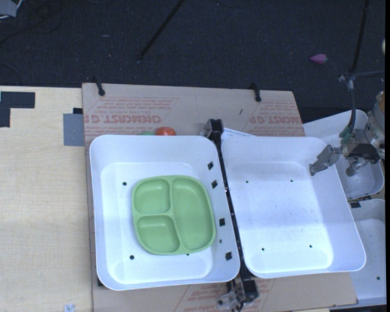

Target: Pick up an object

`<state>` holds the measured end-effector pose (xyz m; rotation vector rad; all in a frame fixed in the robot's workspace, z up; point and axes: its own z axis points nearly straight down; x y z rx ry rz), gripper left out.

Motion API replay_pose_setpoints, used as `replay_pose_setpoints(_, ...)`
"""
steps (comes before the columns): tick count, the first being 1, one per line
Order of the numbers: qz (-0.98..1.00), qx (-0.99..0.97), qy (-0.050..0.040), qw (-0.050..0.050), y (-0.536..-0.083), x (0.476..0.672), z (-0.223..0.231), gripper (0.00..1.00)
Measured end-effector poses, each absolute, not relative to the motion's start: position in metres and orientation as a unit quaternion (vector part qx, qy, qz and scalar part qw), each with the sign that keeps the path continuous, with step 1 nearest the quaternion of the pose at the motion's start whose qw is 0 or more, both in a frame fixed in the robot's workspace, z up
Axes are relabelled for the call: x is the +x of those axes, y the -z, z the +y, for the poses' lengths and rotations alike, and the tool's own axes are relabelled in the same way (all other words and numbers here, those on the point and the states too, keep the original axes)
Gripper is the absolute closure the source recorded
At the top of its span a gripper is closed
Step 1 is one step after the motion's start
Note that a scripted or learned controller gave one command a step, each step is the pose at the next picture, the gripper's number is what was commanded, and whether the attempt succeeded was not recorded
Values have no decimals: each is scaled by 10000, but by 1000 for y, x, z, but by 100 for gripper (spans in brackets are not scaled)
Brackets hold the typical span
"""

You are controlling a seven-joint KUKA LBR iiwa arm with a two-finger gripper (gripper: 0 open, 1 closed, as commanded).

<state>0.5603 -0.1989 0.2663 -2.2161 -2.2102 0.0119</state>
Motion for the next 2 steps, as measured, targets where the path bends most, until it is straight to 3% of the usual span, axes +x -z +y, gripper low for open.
replay_pose_setpoints(1, -7072, -7071, -6, 11, -273, 562, -199, 0)
replay_pose_setpoints(2, -7070, -7072, -17, 34, -221, 552, -194, 0)
